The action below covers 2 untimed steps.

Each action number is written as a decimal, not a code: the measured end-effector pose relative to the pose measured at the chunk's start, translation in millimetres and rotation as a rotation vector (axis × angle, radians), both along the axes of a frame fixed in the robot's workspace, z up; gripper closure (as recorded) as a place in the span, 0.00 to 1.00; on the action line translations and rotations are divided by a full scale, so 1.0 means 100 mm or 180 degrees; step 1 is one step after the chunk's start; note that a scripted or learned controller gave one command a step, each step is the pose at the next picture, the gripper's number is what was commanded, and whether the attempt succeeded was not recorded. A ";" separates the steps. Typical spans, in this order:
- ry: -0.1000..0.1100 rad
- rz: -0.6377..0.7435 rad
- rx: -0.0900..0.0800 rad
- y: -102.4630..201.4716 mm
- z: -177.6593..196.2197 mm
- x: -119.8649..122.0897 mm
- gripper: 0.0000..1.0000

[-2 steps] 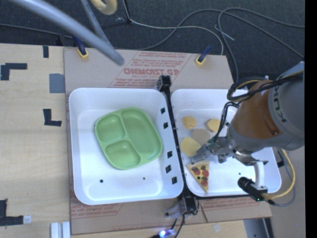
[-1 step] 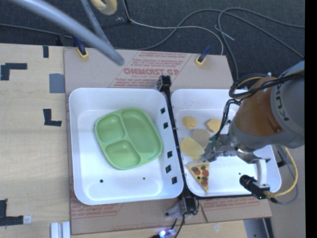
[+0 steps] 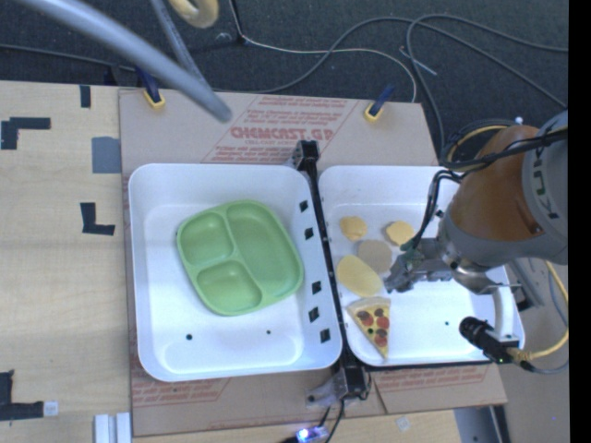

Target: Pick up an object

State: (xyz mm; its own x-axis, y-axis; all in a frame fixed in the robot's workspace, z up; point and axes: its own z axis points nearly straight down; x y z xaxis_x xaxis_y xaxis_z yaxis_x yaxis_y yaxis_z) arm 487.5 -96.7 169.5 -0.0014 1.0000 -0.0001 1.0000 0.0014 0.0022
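The right bin (image 3: 434,335) holds several toy food pieces. A small yellow piece (image 3: 353,228) and another yellow piece (image 3: 400,233) lie toward the back. A pale beige disc (image 3: 374,252) sits between them, and a yellow oval piece (image 3: 358,273) lies just in front of it. A pizza slice (image 3: 371,323) lies near the front left corner. My gripper (image 3: 401,277) is low in the right bin, just right of the beige disc and the yellow oval. The grey and orange arm (image 3: 494,206) reaches in from the right. I see nothing held.
The left bin (image 3: 157,330) holds a green divided plate (image 3: 240,257). A black divider (image 3: 319,257) runs between the bins. Cables trail across the dark floor at the back, and a grey pole (image 3: 120,40) crosses the upper left.
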 end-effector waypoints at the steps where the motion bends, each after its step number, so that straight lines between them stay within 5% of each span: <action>1: -0.0001 0.0000 -0.0002 0.00 0.38 0.01 1.00; 2: 0.0008 0.0013 0.0004 0.39 0.39 0.22 1.00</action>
